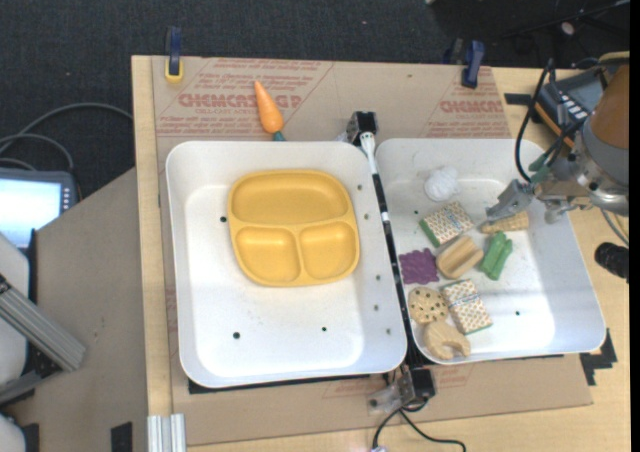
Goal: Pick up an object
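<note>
At the right of the frame, the grey two-finger gripper (507, 206) hangs over the right white bin (560, 325), beside a green block (495, 255); whether it is spread, I cannot tell.

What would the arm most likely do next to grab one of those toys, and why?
Probably a short drop straight down. The end effector hangs at the right bin's upper right, just above a tan piece, with the green block close below it. Nothing shows between its fingers yet, so lowering onto the nearest piece seems the sensible step.
</note>
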{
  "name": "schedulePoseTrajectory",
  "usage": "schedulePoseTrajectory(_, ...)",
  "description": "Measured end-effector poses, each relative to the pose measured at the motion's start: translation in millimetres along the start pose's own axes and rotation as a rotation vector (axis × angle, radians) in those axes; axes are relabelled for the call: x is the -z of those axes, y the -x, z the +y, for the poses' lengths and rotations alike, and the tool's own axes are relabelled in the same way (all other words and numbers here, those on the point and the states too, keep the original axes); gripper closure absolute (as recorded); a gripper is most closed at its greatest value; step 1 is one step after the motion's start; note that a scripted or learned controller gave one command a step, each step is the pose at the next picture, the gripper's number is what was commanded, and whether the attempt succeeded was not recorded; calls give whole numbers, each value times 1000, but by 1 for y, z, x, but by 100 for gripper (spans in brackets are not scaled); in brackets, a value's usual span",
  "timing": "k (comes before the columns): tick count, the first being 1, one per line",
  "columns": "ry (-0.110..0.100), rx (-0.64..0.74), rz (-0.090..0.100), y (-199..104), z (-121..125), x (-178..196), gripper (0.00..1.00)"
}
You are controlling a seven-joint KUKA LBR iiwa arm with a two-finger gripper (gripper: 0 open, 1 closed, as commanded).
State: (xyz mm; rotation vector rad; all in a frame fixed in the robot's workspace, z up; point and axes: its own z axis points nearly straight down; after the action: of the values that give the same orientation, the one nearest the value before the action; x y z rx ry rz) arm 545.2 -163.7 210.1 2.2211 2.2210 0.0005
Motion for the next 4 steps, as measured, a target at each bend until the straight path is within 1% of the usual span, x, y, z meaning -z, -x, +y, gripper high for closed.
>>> schedulePoseTrajectory(1,2,0,-2,11,5,-114,0)
schedulePoseTrajectory(2,6,-1,-3,11,5,-105,100)
schedulePoseTrajectory(3,10,4,-2,-57,4,-122,100)
schedulePoseTrajectory(4,1,-1,-1,-55,0,-125,0)
